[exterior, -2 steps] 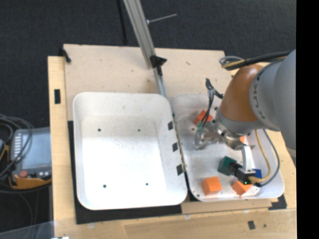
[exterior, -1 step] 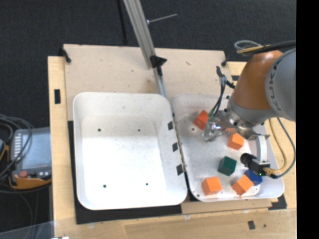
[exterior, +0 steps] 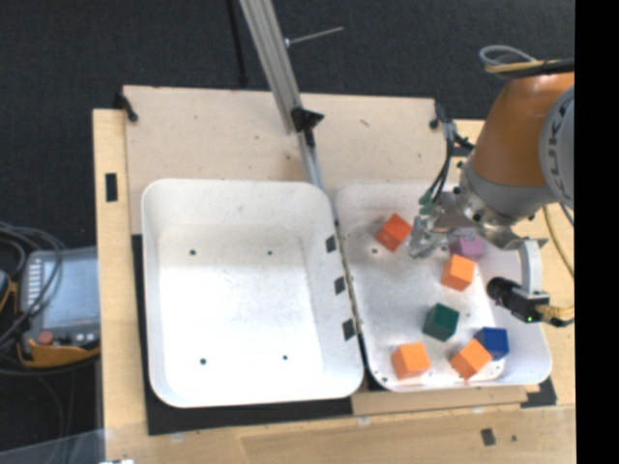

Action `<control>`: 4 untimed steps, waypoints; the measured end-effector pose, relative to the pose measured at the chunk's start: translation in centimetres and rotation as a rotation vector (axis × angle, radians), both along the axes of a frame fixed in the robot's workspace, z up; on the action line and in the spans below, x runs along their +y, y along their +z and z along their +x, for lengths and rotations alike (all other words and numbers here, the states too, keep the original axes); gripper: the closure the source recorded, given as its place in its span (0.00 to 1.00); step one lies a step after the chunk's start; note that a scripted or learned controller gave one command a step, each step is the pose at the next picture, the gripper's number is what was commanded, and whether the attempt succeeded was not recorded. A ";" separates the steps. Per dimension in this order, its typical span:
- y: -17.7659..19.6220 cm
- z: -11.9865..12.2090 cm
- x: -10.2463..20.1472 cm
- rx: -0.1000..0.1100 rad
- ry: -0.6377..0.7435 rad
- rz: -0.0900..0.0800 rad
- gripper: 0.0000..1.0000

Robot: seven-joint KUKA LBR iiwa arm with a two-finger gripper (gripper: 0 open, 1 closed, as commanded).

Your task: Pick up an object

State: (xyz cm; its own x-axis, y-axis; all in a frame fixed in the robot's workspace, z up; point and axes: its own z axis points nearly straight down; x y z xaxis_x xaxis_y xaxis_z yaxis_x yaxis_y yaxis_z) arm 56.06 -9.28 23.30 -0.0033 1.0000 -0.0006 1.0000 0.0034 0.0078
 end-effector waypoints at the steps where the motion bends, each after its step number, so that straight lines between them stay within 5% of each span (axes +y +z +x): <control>1: 2.7 0.1 0.0 0.003 0.002 0.001 1.00; 4: 0.4 -0.5 15.8 0.011 0.004 0.002 1.00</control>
